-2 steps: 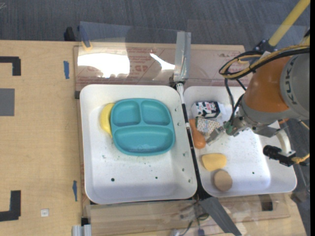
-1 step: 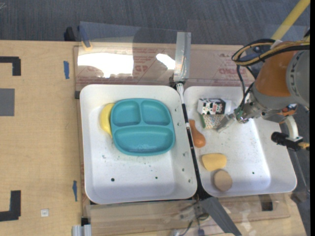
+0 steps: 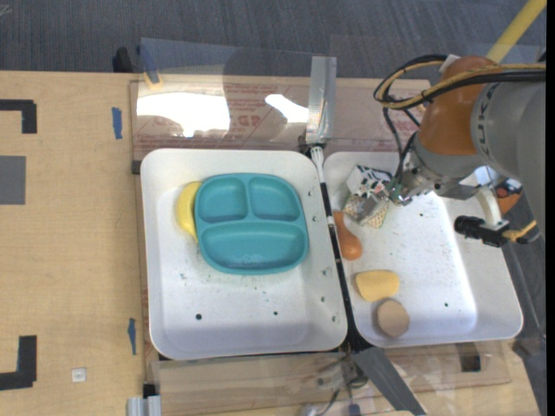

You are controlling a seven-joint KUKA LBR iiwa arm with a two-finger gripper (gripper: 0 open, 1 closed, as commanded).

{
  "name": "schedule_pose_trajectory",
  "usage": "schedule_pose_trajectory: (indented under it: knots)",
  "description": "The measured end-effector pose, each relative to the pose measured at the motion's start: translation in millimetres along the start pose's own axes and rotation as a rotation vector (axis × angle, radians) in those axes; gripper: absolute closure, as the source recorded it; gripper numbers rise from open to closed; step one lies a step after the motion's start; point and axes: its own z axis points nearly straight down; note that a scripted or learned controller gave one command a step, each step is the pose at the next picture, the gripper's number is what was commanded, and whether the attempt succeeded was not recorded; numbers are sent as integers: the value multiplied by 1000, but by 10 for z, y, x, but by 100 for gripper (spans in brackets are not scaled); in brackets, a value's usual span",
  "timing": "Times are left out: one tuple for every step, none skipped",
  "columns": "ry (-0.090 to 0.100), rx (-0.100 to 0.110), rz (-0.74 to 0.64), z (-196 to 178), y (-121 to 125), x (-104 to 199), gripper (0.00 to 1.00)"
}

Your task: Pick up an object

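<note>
My gripper (image 3: 368, 199) is low over the far left corner of the right bin (image 3: 451, 310), reaching in from the grey and orange arm (image 3: 460, 124) at the right. Just below and left of it lies an orange carrot-shaped object (image 3: 348, 237) against the bin's left wall. Nearer the front lie a yellow wedge-shaped object (image 3: 377, 284) and a round brown object (image 3: 392, 318). I see nothing lifted off the bin floor.
The left bin (image 3: 173, 319) holds a teal divided plate (image 3: 251, 224) with a yellow object (image 3: 186, 208) peeking out under its left edge. A clear panel (image 3: 230, 94) and a metal post (image 3: 322, 94) stand behind the bins. Cables (image 3: 401, 94) loop off the arm.
</note>
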Motion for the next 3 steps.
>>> schedule_pose_trajectory:
  knots:
    - [-3,-10,-66,-494,207,-135,0]
    - [8,-5,-192,-132,23,-578,0]
    - [-17,-27,-238,-94,-424,14,0]
